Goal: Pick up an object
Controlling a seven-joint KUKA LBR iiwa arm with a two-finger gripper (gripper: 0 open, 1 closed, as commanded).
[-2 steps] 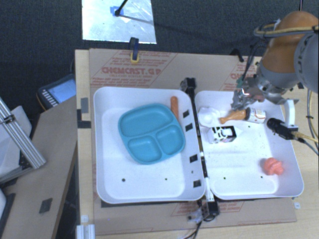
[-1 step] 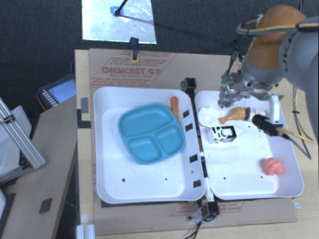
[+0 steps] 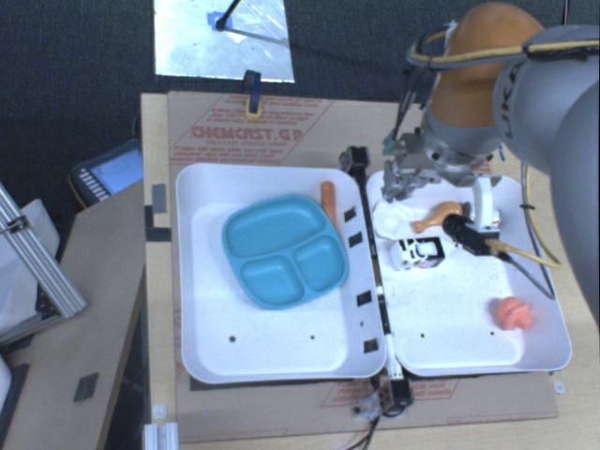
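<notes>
Carrot (image 3: 327, 202) lies lengthwise along left bin's (image 3: 197, 279) far-right wall.

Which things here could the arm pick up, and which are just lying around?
Could be picked:
- blue divided plate, left bin
- orange stick beside it
- pink lump, right bin
- cluster of small items under the claw

Lying about:
- foil sheet
- cardboard
- yellow clip
</notes>
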